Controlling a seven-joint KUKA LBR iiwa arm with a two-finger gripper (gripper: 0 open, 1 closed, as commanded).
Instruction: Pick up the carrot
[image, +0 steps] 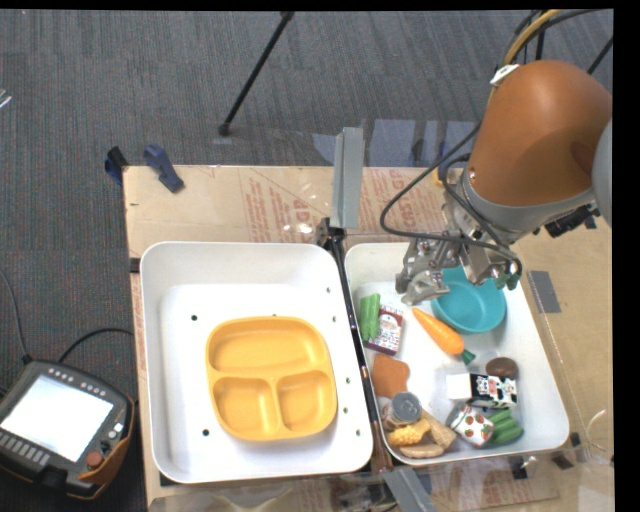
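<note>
Grey carpet surrounds the surface (230, 205). Gripper (447, 282) hovers above the carrot (438, 331), fingers apart, holding nothing. Labels are unreadable.

A yellow divided tray (271, 378) lay in my left bin (160, 300), while my right bin (545, 380) held a teal bowl (478, 308), a green pickle (370, 315), a small milk carton (493, 390), and a cookie (502, 368).
</note>
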